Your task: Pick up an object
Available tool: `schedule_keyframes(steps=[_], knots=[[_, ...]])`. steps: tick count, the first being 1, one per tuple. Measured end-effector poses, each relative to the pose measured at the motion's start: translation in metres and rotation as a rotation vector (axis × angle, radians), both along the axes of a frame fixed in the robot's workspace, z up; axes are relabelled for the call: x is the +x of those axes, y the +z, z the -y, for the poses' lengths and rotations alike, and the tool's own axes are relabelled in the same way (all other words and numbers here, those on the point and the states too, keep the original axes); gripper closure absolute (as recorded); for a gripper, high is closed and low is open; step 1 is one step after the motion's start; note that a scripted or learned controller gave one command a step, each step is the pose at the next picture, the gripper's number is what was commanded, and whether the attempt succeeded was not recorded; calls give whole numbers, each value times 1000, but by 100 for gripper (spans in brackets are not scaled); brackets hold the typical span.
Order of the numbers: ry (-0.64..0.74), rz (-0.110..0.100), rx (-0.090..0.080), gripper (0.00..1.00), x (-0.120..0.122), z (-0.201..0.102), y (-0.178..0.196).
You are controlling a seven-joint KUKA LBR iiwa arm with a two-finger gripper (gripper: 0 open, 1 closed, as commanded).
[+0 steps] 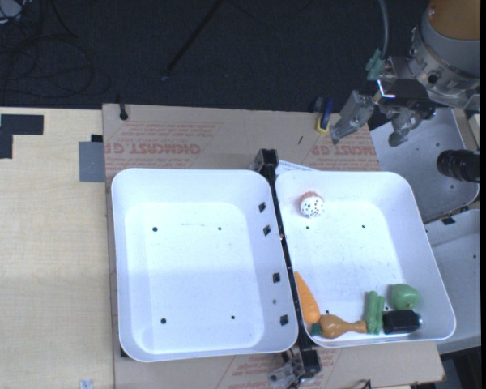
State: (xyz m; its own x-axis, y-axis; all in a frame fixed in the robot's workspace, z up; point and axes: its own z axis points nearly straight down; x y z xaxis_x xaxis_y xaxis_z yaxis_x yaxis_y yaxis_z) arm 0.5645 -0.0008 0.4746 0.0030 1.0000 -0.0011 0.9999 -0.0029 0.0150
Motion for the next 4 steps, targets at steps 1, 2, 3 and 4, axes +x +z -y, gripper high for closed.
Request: schedule_keyframes(steps=[1, 2, 3, 4], knots=[[-5, -20, 0, 0, -54, 86, -15], [-7, -21, 0, 0, -91, 174, -47], [0, -5, -5, 0, -89, 215, 65], [6, -17, 1, 0, -88, 212, 58]])
